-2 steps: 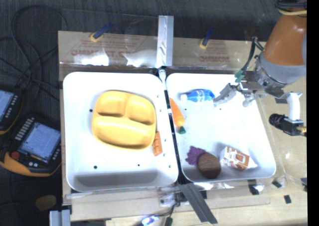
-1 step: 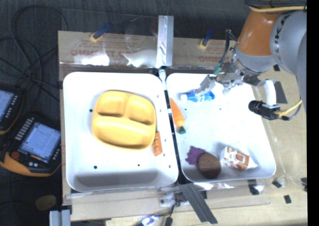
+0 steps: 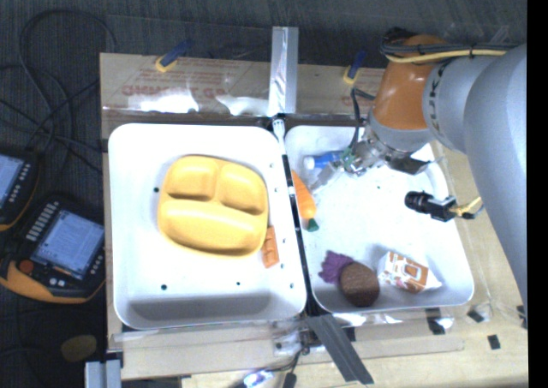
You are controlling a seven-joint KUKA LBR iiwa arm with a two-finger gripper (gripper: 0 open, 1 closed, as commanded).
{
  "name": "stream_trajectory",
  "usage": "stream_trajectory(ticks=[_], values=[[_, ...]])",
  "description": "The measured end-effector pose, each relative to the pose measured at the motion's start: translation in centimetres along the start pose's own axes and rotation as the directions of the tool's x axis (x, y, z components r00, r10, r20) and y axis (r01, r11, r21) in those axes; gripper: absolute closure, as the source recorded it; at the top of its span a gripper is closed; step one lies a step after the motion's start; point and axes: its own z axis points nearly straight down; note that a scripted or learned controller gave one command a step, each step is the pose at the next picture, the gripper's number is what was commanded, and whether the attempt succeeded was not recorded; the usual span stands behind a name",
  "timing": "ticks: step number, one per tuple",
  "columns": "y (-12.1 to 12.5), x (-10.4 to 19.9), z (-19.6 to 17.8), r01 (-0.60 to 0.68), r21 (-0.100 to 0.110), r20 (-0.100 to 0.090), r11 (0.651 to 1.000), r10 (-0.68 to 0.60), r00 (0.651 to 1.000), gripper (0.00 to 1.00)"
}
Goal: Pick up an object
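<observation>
The claw (image 3: 355,159), whose state I cannot tell, sits in the right white bin (image 3: 454,279) near its far-left corner, touching a small blue-and-clear plastic object (image 3: 324,162) that looks light, stiff and slippery, probably best pinched across its narrow middle.

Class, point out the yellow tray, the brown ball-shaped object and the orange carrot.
yellow tray (image 3: 212,204), camera view, centre of its top.
brown ball-shaped object (image 3: 360,283), camera view, middle of its rounded surface.
orange carrot (image 3: 302,197), camera view, mid-body.
</observation>
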Motion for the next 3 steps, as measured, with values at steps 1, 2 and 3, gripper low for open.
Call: stream_trajectory(ticks=[1, 2, 3], values=[[2.1, -0.5, 0.4, -0.088, 0.027, -0.013, 0.996, 0.088, 0.996, 0.00], [2.1, -2.1, -5.6, 0.086, 0.003, 0.001, 0.996, -0.086, 0.996, 0.00], [-5.8, 1.8, 0.5, -0.222, -0.013, 0.001, 0.975, 0.222, 0.975, 0.00]])
